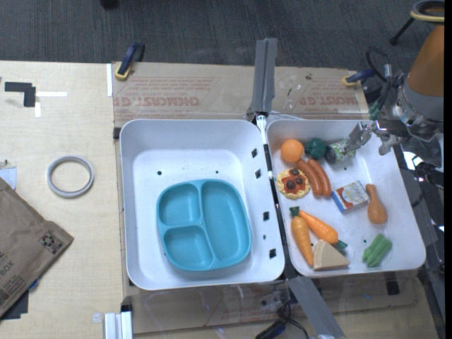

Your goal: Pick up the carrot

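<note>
Two orange carrots with green tops lie in the right bin point(409, 260), near its front. One carrot point(302, 241) points toward the front edge, and the other carrot point(318, 226) lies slantwise just right of it. Both rest on the bin floor, against a tan wedge point(329, 256). My gripper point(355, 141) hangs over the back of the same bin, far behind the carrots, next to a dark green toy point(317, 147). Nothing shows in its grasp.
The right bin also holds an orange ball point(292, 150), a hot dog point(317, 177), a small pizza point(294, 182), a little carton point(352, 196), a drumstick point(375, 205) and a green pepper point(377, 250). A blue divided plate point(203, 224) lies in the left bin point(141, 189).
</note>
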You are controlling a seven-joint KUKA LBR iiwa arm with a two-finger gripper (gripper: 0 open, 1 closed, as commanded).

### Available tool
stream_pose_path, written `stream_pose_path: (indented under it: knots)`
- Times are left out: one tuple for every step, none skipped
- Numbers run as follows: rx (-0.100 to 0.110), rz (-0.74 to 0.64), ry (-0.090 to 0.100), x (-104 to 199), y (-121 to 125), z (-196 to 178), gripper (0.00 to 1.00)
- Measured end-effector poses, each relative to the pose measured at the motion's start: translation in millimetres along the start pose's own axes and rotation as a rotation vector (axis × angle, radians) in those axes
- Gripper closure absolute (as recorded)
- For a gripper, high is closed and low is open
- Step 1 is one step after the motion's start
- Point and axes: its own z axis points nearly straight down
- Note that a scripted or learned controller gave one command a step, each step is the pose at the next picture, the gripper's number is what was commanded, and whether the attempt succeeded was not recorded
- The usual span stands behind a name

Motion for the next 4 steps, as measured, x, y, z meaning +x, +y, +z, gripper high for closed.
stream_pose_path:
  knots:
    - [-0.016,-0.056,-0.003,52,-57,103,0.00]
    - [-0.030,-0.031,-0.008,75,-109,102,0.00]
    - [-0.036,-0.143,-0.011,72,-123,102,0.00]
    - [-0.036,-0.138,-0.009,70,-121,92,1.00]
